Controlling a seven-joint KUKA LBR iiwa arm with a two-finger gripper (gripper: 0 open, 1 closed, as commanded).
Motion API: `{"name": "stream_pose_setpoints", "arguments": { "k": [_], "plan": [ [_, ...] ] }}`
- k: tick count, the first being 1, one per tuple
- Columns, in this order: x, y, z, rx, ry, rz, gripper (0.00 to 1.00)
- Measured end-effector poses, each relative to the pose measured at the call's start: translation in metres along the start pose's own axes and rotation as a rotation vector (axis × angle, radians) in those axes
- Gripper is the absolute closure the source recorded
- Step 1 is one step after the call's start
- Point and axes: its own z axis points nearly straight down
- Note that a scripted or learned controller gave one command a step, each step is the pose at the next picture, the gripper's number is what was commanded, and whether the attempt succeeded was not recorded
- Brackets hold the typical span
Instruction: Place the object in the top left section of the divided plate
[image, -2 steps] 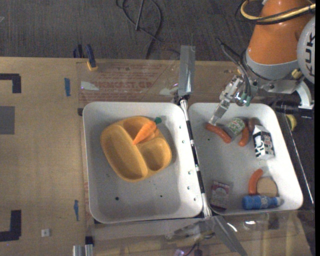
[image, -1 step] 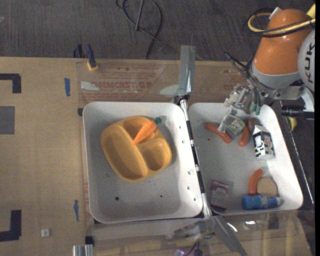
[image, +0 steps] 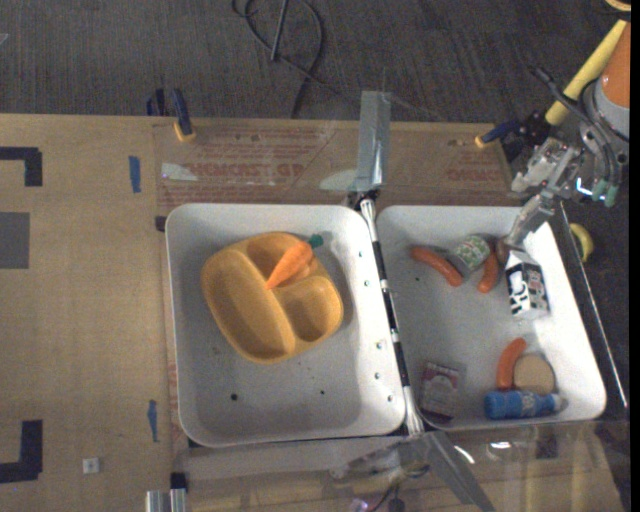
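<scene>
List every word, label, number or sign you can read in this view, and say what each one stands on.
No text reads clearly enough to quote.
Cardboard sheet behind the bins: a line of faint red print, seemingly upside down, too blurred to read.
Milk carton: black and white markings, no legible letters.
Blue bottle: a pale label, too small to read.
Small packet in the right bin: a printed face, unreadable.

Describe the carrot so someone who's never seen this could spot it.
Find the left white bin and the yellow divided plate inside it. The toy carrot lies across its upper ridge, orange with a green tip, the sole item on that plate.
</scene>
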Motion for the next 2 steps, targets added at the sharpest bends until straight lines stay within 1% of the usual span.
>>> {"name": "stream_pose_setpoints", "arguments": {
  "k": [1,2],
  "plan": [
    [-0.002,0.0,-0.011,-0.004,-0.008,0.003,1.0],
    [0.055,0.033,0.097,0.0,0.007,0.045,1.0]
  ]
}}
